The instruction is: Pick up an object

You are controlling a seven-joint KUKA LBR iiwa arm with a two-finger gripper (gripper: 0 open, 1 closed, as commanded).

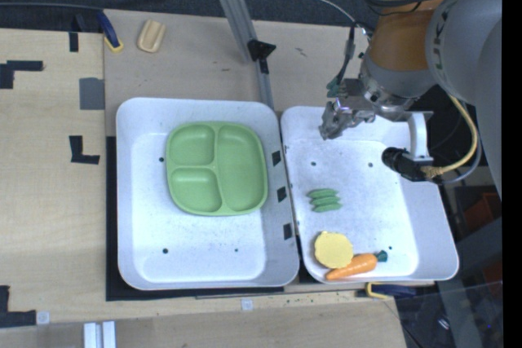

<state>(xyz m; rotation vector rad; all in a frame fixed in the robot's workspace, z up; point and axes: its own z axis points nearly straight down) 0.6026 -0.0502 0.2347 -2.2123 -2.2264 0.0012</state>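
In the right bin [424, 232] lie a green pea pod [325, 200], a yellow round piece [333, 249] and an orange carrot [352, 265] near the front edge. My gripper [333, 126] hangs over the far left corner of that bin, well behind the pea pod. Nothing shows between its fingers. The grey arm with its orange band reaches in from the upper right.
The left bin [139, 200] holds a green divided plate [217, 168]. A grey metal bar [236, 4] slants down to the gap between the bins. A tan block [151, 36] and a blue-yellow tool [109, 30] lie on the bench at the back left.
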